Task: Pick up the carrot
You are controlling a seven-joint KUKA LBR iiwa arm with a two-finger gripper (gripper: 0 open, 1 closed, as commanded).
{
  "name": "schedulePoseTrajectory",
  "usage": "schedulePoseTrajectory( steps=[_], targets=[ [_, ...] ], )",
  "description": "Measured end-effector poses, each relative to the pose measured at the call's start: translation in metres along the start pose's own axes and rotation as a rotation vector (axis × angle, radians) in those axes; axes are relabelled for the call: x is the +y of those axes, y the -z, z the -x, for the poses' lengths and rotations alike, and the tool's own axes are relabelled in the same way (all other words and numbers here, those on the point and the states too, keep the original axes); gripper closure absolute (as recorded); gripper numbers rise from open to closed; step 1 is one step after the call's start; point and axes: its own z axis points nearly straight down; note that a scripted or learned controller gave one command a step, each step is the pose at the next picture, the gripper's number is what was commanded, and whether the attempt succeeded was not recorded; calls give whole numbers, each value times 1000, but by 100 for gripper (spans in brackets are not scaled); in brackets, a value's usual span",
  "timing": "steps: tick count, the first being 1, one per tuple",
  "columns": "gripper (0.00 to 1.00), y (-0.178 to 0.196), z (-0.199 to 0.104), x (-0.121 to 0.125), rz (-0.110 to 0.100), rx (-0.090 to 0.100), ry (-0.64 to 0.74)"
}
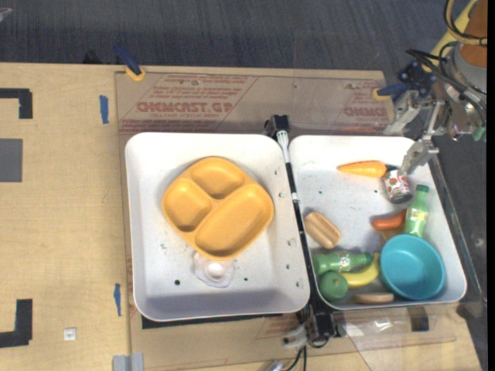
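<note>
i see the pointed orange toy carrot lying loose in the right white bin, grey two-finger gripper just beside its tip, grip state i cannot tell

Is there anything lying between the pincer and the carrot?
No. In the camera view, only bare white bin floor separates the pincer from the carrot; a small can sits just below that stretch.

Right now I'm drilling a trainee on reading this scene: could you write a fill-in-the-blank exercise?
1. The carrot lies in the ____ bin.
2. The divided yellow plate sits in the ____ bin.
3. The bowl in the right bin is ____ in colour.
4. The fried egg lies just ____ the plate in the picture.

Missing words: right; left; blue; below
</note>
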Motion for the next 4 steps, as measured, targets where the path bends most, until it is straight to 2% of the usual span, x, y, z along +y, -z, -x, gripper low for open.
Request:
schedulePoseTrajectory(
  steps=[1,2,3,4],
  targets=[
    [0,-100,27,-9,5,13,67],
    [0,-189,40,-22,1,0,18],
    [0,-198,20,-16,2,0,-152],
    [100,-183,25,-15,-1,-15,-150]
  ],
)
